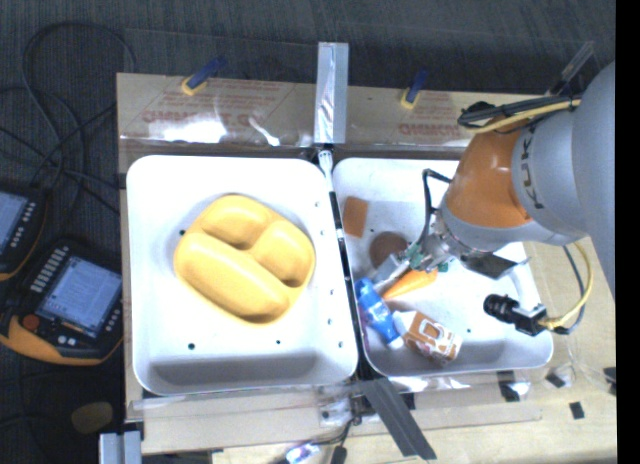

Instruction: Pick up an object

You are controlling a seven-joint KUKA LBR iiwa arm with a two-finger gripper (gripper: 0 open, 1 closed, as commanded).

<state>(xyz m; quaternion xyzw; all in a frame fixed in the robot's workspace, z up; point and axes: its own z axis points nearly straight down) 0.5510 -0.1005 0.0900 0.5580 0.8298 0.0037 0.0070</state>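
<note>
Seen from above at a slant, two shallow white bins sit side by side on the surface [230, 112], which is covered by clear plastic sheeting held with small blue and yellow clips. A narrow metal strip [332, 92] stands upright behind the seam between them.

The left bin [150, 352] holds one large yellow object [244, 256], smooth and lumpy, shaped like three rounded lobes pressed together (it looks like soft foam or plastic), lying at the bin's centre.

The right bin [520, 352] holds a small cluster of things. A tan square piece [355, 217] lies near the bin's left wall, with a brown round disc [388, 248] just beside it. Below them, a blue packet [374, 312] lies along the left wall, and a white and orange carton [432, 339] rests near the front wall. An orange, carrot-like object [412, 280] lies tilted between the disc and the carton.

The grey arm [570, 162] with its orange band reaches in from the right, over the right bin. The gripper [432, 257] is low in the bin, directly above the upper end of the orange, carrot-like object and apparently touching it. Whether it grasps anything cannot be told from this angle. A black cylindrical fitting [512, 310] with a yellow cable hangs beside the arm.

Left of the surface, a handheld control pendant [70, 297] with a lit screen lies on the dark floor among black cables.
</note>
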